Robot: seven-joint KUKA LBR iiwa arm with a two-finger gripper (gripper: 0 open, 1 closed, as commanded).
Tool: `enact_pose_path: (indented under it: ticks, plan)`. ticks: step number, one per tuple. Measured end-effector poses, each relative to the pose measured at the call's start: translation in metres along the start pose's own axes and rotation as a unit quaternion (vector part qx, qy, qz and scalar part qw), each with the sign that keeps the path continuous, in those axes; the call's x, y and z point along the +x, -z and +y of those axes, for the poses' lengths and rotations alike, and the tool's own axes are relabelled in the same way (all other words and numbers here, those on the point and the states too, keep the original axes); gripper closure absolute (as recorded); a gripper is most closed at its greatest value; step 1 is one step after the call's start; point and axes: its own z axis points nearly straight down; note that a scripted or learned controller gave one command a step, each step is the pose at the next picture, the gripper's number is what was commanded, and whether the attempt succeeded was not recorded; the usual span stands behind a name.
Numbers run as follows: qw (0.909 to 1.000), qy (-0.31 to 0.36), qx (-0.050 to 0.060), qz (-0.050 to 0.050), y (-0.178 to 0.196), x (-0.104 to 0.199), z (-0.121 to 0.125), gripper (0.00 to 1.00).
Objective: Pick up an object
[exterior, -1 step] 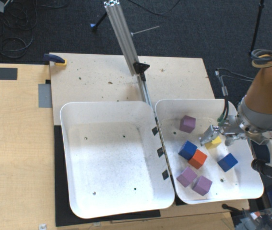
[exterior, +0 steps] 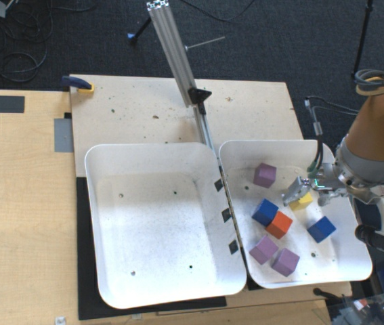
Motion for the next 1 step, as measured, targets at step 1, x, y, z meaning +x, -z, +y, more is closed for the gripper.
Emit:
enact_pose_path:
  ticks: [1]
  plan:
    - [1.0000, 0.000, 0.003, 0.000, -0.0446, 0.0051, -0.0007, 0.00]
